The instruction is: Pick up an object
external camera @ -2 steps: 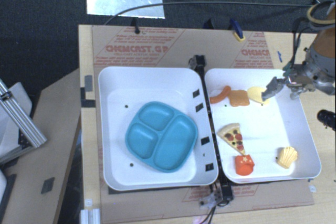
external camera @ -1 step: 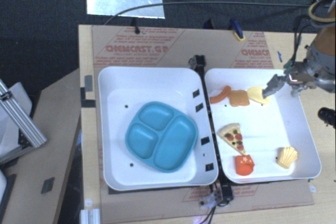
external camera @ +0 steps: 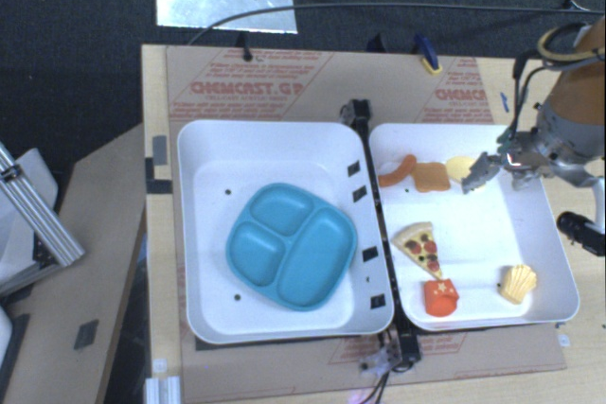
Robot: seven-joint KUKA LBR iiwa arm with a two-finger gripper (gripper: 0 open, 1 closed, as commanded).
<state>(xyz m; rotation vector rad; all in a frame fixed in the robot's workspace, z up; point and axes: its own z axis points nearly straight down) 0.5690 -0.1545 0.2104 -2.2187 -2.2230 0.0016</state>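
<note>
- I see the gripper low at the right bin's far edge, beside the yellow piece.
- Whether its jaws are apart, I cannot tell.
- The pizza and shell lie apart, nearer, probably easier picks.

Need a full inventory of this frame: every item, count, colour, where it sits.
Shallow white bins: 2, white, side by side on the bench.
Blue divided plastic plate: 1, blue, middle of the left bin.
Orange curved toy piece: 1, orange, right bin's far left.
Tan flat toy piece: 1, tan-orange, beside the curved piece.
Pale yellow round toy: 1, right bin's far side, next to the gripper.
Toy pizza slice: 1, right bin's centre-left.
Red toy block: 1, right bin's near edge.
Yellow shell-shaped toy: 1, right bin's near right.
Gripper: 1, grey, over the right bin's far side.
</note>
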